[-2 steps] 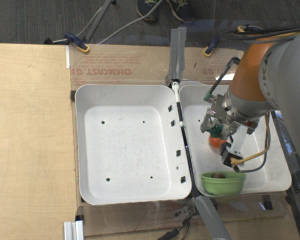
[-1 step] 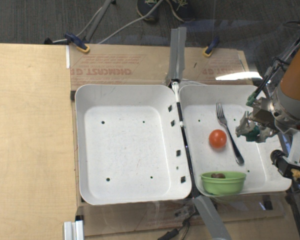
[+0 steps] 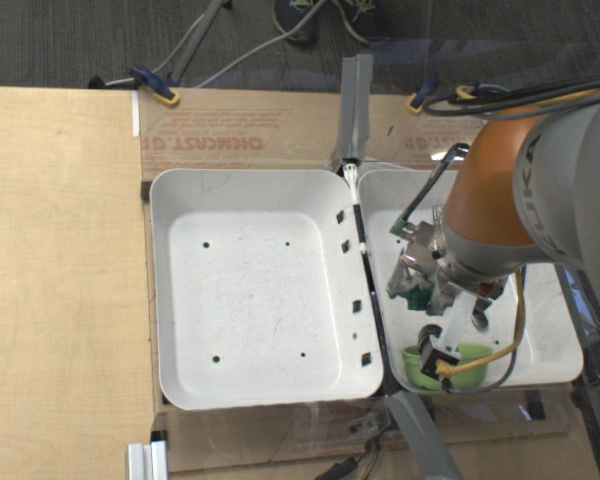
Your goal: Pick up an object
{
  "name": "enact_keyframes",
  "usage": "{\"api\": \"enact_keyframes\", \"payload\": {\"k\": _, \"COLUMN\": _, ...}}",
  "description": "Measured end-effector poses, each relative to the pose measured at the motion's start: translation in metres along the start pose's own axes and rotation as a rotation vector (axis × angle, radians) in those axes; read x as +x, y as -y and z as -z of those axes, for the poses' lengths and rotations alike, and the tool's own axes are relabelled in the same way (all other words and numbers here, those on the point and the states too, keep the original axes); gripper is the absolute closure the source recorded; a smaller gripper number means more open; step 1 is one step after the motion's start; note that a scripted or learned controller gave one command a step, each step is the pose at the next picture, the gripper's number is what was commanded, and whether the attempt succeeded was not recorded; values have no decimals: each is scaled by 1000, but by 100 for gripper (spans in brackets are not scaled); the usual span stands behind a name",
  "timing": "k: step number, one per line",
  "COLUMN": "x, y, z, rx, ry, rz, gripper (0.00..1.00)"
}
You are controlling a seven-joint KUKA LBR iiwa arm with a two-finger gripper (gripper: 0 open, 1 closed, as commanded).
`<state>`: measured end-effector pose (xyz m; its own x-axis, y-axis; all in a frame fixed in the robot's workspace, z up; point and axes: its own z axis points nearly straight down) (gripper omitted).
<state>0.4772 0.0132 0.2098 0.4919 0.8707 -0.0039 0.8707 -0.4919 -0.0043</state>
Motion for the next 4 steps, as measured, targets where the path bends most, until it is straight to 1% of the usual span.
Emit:
{"api": "enact_keyframes", "payload": {"k": 1, "x": -86, "y": -49, "z": 70, "rx": -4, "ry": -1, "rz": 135, "gripper": 100}}
{"api": "enact_keyframes", "payload": {"k": 2, "x": -109, "y": -101, "z": -109, "rx": -2, "ry": -2, "rz": 287, "gripper": 100}}
{"api": "enact_keyframes", "payload": {"k": 3, "x": -52, "y": -118, "z": 44, "rx": -4, "ry": -1, "rz": 166, "gripper": 100}}
{"api": "enact_keyframes", "payload": {"k": 4, "x": -150, "y": -101, "z": -75, "rx": 0, "ry": -1, "rz": 269, "gripper": 100}}
